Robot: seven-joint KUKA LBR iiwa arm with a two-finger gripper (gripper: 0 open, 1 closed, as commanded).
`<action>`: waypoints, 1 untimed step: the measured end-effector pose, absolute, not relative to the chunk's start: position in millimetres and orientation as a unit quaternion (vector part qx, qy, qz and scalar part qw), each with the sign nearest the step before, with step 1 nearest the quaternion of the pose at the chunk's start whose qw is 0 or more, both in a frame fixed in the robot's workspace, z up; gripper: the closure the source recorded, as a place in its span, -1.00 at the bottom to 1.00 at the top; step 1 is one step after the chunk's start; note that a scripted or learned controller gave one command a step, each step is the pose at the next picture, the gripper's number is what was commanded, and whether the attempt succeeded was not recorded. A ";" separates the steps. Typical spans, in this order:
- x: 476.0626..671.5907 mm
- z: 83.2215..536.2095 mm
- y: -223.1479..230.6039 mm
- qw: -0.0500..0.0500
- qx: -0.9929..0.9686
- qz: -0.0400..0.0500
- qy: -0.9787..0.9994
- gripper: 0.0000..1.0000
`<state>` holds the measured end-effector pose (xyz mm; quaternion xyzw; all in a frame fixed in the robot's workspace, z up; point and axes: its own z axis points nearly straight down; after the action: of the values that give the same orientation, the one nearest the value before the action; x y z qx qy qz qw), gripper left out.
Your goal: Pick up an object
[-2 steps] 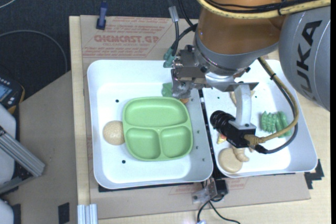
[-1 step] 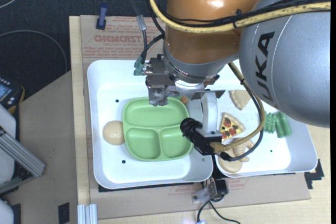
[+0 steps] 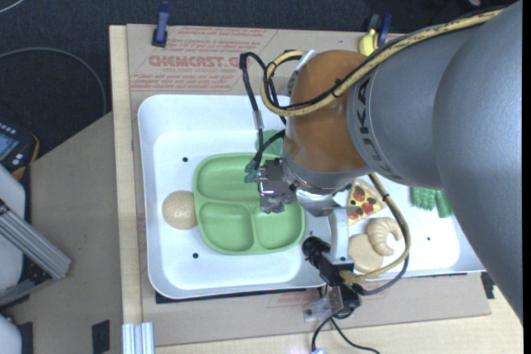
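The big grey arm (image 3: 448, 95) looms closest, its orange band (image 3: 319, 116) above the left bin (image 3: 158, 178). Its pincer (image 3: 270, 193) hangs over the green divided tray (image 3: 224, 220); it is too dark and small to tell whether it is apart or together. A round tan bun (image 3: 178, 210) touches the tray's left edge. In the right bin lie a croissant (image 3: 377, 240), a pizza slice (image 3: 361, 201) and something green (image 3: 427, 199).

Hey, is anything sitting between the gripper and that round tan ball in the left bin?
Only the green tray. The gripper hangs over the tray's middle, and the ball lies on the bin floor against the tray's left edge. Nothing stands on that side of the tray.
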<state>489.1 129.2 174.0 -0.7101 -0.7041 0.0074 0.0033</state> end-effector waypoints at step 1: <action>582.5 324.8 173.4 -0.006 -0.706 -0.010 -0.709 1.00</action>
<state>582.5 173.4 324.8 -0.7056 -0.7086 -0.0097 -0.0058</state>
